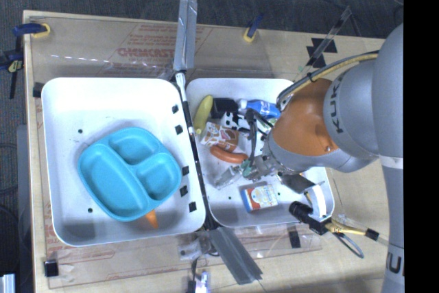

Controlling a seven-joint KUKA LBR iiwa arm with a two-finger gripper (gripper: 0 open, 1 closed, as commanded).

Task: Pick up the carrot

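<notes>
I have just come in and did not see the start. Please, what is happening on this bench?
A grey robot arm reaches from the right over the right bin, which holds many small items. Its claw is low among them, near an orange-red carrot-like piece beside a yellow banana. I cannot tell whether it grips anything. The left bin holds a blue divided plate, with something orange showing at its lower edge.

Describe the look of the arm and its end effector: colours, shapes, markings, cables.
The arm is a thick, rounded grey casing with a glossy orange band above the wrist. Dark raised lettering, partly cut off, runs along the grey shell beside the band. A yellow and black cable arcs over the top of the band. The end effector is a dark metal assembly with thin wires beneath the orange section.
</notes>
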